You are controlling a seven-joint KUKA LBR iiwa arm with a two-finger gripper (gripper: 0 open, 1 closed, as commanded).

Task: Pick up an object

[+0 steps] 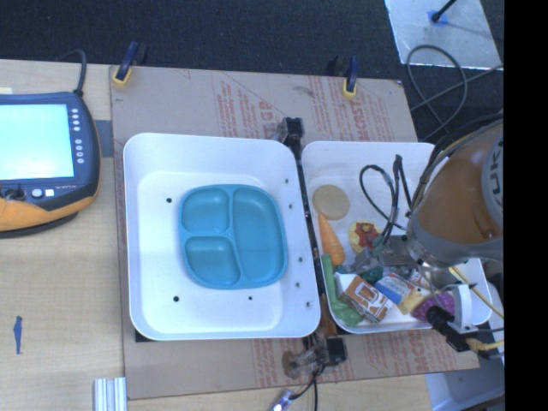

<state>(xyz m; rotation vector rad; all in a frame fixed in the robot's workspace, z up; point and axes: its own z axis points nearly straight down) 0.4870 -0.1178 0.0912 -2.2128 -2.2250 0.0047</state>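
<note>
**Claw low over the right bin's clutter, grip state unreadable**

The arm [458, 199] reaches in from 3 o'clock and hangs over the right bin [342, 154]. The gripper [387, 259] sits low near the bin's centre, just above the heap of objects. Whether it is released, clenched or grasping anything cannot be told: the wrist and cables cover that part.

No single target is named, so any item will do. The pile lies at about 6 o'clock of the claw: a brown carton [363, 299], with a blue-and-white packet [398, 288] just beside it toward 3 o'clock. These look nearest, almost under the claw. A carrot [331, 239] lies at 9 o'clock of the claw, its long axis running from 12 to 6, close to the bin's left wall. A tan disc [330, 201] rests apart at 10 o'clock.

The left bin [137, 229] holds a blue plate [231, 235], well away at 9 o'clock.

My judgement: the carton or packet needs only a short drop.
</note>
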